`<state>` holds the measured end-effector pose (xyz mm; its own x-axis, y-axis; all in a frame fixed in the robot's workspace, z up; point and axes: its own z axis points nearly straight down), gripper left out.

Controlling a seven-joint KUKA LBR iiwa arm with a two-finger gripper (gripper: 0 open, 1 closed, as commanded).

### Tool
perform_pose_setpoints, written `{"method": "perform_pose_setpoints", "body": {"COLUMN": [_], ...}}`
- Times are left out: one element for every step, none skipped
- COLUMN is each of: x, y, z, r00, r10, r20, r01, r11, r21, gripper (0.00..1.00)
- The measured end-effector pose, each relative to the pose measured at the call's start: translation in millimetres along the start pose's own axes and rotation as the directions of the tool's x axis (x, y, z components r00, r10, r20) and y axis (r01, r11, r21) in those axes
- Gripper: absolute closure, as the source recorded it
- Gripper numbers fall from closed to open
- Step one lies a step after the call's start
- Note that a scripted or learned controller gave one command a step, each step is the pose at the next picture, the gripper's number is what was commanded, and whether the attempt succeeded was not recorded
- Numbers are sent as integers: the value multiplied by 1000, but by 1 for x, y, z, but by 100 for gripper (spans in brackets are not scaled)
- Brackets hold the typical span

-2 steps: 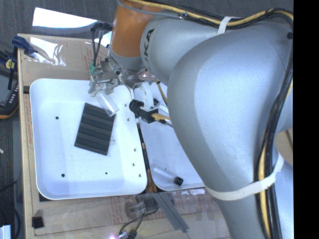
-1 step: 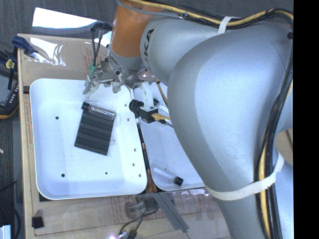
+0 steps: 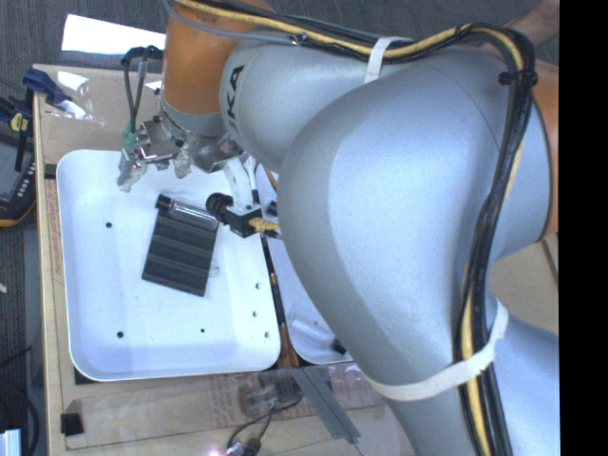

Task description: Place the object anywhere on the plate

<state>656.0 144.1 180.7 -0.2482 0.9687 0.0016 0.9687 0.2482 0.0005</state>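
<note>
A dark grey ribbed rectangular object (image 3: 180, 252) lies flat in the left white bin (image 3: 104, 331), with a small dark roll along its upper edge. My gripper (image 3: 152, 170) hangs over the bin's far left part, just above and to the left of the object's top end, apart from it. Its silvery fingers (image 3: 126, 172) stand open with nothing between them. The grey arm with its orange band (image 3: 195, 60) covers most of the right side of the view.
The right bin (image 3: 309, 342) shows as a small white corner under the arm. The left bin's floor has several small dark dots. Beyond the bin's far-left corner, blue-handled tools (image 3: 43, 88) and clear plastic lie on the bench.
</note>
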Motion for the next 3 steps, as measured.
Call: {"method": "perform_pose_setpoints", "body": {"x": [64,7,-36], "y": [-56,-127,-88], "z": [58,31,-10], "r00": [998,996,990], "r10": [55,-87,140], "r20": [2,1,3], "r01": [-55,87,-140], "r11": [998,996,990], "r21": [7,5,3], "gripper": [0,0,0]}}
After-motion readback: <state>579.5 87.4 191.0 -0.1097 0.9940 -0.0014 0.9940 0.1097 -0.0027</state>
